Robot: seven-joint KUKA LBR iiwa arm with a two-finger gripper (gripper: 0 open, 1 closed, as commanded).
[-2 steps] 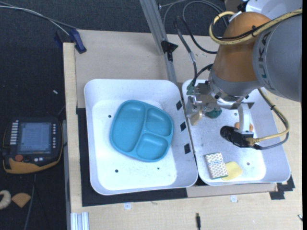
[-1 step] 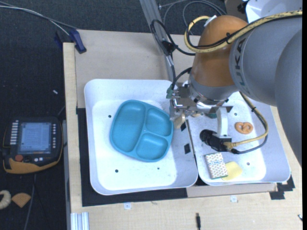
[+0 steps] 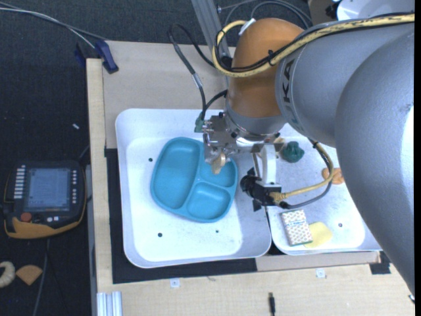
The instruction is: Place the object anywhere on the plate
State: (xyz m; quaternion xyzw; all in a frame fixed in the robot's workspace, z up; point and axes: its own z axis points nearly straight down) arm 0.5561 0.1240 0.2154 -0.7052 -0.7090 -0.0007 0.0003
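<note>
One small tan object [image 3: 219,164] sits pinched between the gripper's [image 3: 219,166] fingertips, hanging right over the right rim of the blue plate [image 3: 177,176]. So the fingers are closed on it, and it's above the plate's upper right compartment edge; can't tell if it's actually touching the plate yet.

The plate has three compartments and spreads out left of and below the gripper, lying in the left bin [image 3: 184,249]. To the gripper's right is the right bin [image 3: 342,242]. In there, a green thing [image 3: 292,152] sits right of the gripper, a patterned box [image 3: 297,226] lies lower right of it with a pale yellow piece [image 3: 319,234] touching its right side, and something orange [image 3: 335,174] peeks out by the arm [image 3: 355,78]. Far left of the gripper, off the bench, a pendant [image 3: 46,193] with a screen.
</note>
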